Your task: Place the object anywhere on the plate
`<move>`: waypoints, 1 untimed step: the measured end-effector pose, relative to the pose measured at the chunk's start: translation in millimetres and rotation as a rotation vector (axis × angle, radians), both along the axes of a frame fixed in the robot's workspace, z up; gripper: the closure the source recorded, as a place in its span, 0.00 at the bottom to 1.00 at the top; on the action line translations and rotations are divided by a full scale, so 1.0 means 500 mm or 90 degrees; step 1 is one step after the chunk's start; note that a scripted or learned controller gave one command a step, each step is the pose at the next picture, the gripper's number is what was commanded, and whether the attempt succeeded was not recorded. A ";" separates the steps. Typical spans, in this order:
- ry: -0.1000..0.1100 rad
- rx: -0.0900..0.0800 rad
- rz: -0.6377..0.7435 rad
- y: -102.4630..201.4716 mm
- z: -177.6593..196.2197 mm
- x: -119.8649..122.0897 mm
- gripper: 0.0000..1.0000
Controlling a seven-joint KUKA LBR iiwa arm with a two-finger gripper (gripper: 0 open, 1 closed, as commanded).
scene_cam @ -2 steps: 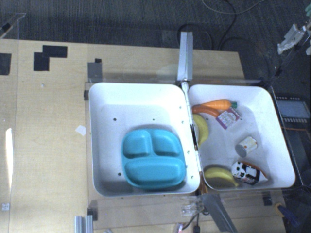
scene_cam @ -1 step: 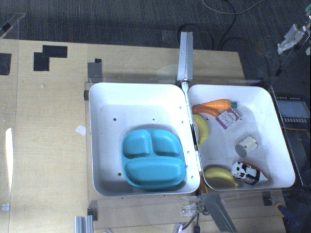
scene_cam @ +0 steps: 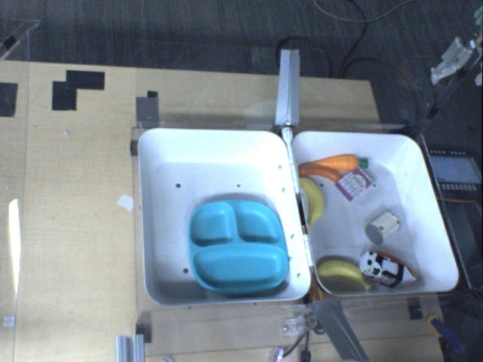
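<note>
A blue divided plate [scene_cam: 238, 246] lies in the left bin [scene_cam: 162, 164], toward its front, with nothing on it. The right bin [scene_cam: 419, 194] holds an orange carrot [scene_cam: 332, 165], a purple packet [scene_cam: 354, 182], a yellow piece [scene_cam: 313, 200] against the divider, a second yellow fruit [scene_cam: 341, 274] at the front, a small beige cup [scene_cam: 383, 225] and a black-and-white toy [scene_cam: 385, 269]. What looks like my gripper [scene_cam: 455, 57] pokes in, pale and blurred, at the top right edge, well away from both bins.
A metal post [scene_cam: 287, 89] rises behind the joint between the bins. Cables [scene_cam: 355, 6] trail over the dark floor at the back. The wooden bench [scene_cam: 68, 202] spreads out to the left with black markers [scene_cam: 75, 87] on it.
</note>
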State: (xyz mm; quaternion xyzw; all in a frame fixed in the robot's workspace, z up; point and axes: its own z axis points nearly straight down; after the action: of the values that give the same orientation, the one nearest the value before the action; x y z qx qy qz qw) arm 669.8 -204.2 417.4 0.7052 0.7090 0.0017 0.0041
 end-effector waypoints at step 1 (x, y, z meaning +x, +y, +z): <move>0.000 0.000 0.000 0.000 0.000 0.000 0.00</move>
State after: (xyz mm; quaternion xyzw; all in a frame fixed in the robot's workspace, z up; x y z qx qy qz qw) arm 669.8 -204.2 417.4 0.7052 0.7090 0.0017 0.0041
